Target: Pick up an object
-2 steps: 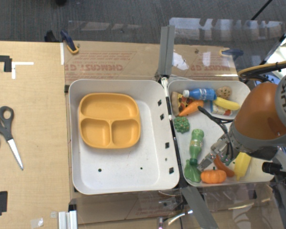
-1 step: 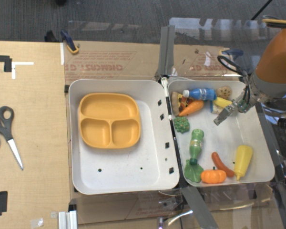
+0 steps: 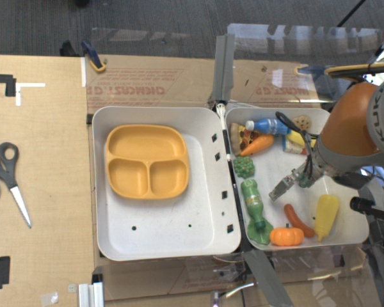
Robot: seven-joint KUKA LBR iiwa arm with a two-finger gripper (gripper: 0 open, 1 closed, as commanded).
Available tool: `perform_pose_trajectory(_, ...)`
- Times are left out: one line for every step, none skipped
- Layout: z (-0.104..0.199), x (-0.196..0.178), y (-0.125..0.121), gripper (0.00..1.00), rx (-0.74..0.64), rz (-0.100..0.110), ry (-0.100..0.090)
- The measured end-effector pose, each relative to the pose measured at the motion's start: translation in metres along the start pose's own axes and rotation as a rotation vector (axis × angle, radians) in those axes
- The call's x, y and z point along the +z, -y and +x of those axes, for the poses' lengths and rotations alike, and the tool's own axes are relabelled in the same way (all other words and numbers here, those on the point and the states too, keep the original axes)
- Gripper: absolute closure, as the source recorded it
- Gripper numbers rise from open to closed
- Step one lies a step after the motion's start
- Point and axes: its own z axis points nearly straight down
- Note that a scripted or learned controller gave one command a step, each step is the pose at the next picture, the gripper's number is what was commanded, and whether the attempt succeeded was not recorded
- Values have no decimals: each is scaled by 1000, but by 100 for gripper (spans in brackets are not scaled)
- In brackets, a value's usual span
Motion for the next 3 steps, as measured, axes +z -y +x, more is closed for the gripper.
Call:
perform_pose_trajectory(43,1,42,0,56,1,-2)
perform_pose_trajectory(43,-8,42,100,54,0,-1)
perform_pose_trajectory(80,-147,-14,100,193,1,1)
